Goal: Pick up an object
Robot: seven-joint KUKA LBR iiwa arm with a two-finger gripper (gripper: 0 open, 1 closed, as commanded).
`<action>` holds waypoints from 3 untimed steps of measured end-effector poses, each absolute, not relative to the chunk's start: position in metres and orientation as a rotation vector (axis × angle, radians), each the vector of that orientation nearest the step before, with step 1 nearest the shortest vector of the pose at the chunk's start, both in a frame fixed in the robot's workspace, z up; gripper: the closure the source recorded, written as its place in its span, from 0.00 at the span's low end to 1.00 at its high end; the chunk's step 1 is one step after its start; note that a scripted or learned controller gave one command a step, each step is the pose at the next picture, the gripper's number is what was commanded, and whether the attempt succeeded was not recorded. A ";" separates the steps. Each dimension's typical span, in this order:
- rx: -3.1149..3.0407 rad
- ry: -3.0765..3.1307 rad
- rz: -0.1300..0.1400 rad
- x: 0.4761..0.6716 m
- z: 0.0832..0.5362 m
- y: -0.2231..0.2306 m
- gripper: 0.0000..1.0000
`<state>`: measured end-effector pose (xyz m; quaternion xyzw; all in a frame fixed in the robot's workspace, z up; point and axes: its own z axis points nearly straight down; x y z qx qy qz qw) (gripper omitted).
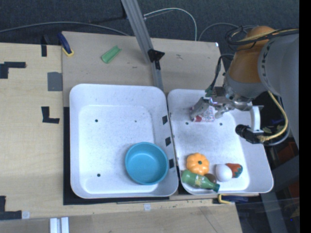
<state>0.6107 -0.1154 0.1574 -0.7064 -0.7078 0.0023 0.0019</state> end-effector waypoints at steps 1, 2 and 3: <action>-2.216 -2.220 0.007 0.606 0.110 -0.108 0.00; -2.217 -2.223 0.003 0.607 0.123 -0.107 1.00; -2.223 -2.226 -0.005 0.605 0.186 -0.107 1.00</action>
